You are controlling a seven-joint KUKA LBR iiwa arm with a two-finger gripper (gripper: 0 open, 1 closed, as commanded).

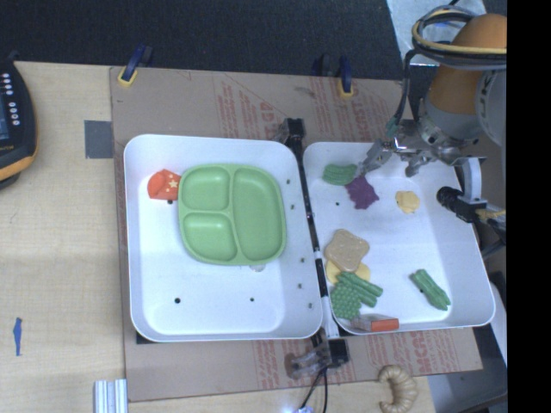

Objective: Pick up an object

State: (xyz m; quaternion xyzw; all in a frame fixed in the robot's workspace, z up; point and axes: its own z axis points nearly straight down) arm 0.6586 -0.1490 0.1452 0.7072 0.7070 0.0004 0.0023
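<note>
My gripper (393,161) hangs over the back of the right bin (456,256), its two fingers spread open with nothing between them. Just below its left finger lie a purple piece (362,194) and a green leafy piece (338,175). A small yellow piece (407,201) sits below the right finger. Further forward in this bin are a slice of toast (346,249), a bunch of green beans (355,292), a green pickle (430,288) and an orange-red stick (380,323) by the front wall.
The left bin (155,299) holds a green divided plate (232,213) and a red piece (163,185) at the plate's left. A black clip (294,131) sits at the back between the bins. A black-and-orange pendant (13,123) lies at the far left.
</note>
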